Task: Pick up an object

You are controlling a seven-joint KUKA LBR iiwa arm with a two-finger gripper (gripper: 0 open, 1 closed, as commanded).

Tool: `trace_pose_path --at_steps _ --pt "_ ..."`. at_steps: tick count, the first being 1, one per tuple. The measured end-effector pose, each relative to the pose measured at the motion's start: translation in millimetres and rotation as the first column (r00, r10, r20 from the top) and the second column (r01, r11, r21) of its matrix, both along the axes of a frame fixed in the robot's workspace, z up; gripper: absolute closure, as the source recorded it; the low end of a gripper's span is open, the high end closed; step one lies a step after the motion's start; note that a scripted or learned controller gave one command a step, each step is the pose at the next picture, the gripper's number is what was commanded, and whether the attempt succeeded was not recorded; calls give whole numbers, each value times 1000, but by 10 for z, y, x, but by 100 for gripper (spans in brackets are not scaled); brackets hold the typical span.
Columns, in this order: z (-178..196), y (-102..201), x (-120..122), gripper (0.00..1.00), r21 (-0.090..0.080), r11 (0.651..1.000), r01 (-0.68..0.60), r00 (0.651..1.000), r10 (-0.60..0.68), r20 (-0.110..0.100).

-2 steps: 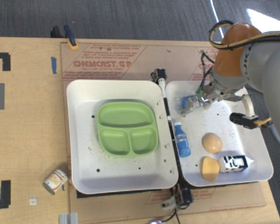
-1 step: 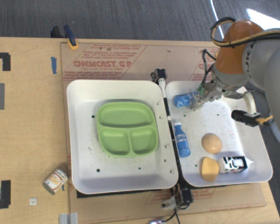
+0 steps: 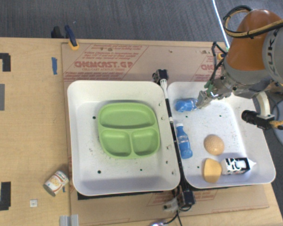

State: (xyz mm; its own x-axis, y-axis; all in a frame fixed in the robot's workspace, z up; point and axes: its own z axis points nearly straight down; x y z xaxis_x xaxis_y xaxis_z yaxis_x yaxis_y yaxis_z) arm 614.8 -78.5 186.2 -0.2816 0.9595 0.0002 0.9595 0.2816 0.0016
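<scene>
My gripper (image 3: pixel 201 100) hangs low over the back left of the right bin (image 3: pixel 254 126), with the grey arm and its orange band above it to the right. Its tip is right at the right edge of a small blue object (image 3: pixel 183 106) that lies in that corner; whether it grips it is unclear. A blue bottle (image 3: pixel 183 141) lies along the bin's left wall. Toward the front sit a tan egg-shaped object (image 3: pixel 214 144), a yellow-orange lump (image 3: pixel 212 170) and a small black-and-white carton (image 3: pixel 237 165).
The left bin (image 3: pixel 80 126) holds a green divided plate (image 3: pixel 129 128). A small can (image 3: pixel 55 182) lies on the bench at the front left. A black clamp (image 3: pixel 160 75) sits where the bins meet at the back.
</scene>
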Motion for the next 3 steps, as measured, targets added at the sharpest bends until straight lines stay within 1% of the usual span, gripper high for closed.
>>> trace_pose_path --at_steps 1,2,3 --pt "-11 -4 -7 0 0 1000 1 1000 -1 -2" --pt "-997 -261 -393 0 -1 984 -180 984 180 2" --pt "-997 -295 -1319 0 -1 1000 -2 1000 2 3"
